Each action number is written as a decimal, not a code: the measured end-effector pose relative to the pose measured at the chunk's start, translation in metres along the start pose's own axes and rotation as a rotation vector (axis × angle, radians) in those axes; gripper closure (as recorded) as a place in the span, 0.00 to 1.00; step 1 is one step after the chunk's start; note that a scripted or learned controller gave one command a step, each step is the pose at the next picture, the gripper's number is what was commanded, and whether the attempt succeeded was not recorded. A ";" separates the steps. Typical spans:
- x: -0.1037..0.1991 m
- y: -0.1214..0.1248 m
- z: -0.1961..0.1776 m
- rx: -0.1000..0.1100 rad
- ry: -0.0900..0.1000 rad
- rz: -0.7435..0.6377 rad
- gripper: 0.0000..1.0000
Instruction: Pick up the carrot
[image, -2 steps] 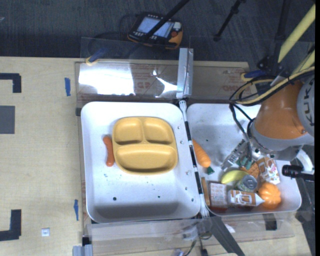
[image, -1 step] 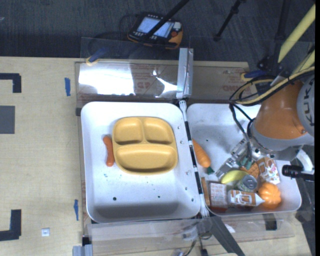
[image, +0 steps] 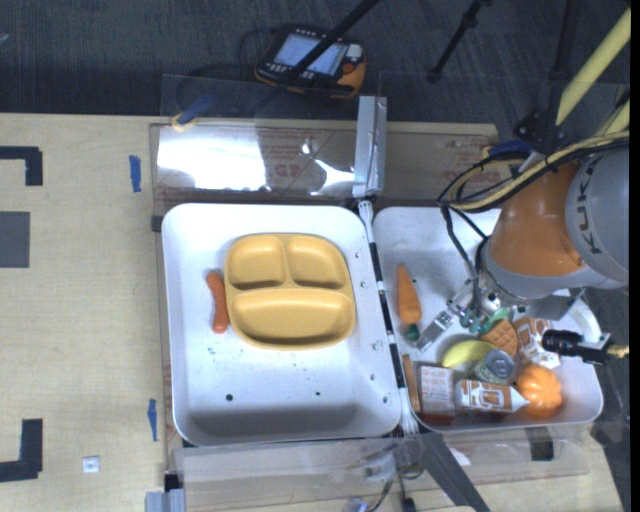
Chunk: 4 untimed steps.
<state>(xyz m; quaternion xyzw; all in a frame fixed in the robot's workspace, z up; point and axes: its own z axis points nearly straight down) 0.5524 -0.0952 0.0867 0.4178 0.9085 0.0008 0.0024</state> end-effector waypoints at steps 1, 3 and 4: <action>0.006 0.005 -0.099 0.001 0.001 -0.080 0.00; 0.041 0.013 -0.099 0.003 0.006 -0.439 0.00; 0.079 0.048 -0.113 -0.001 0.000 -0.388 0.00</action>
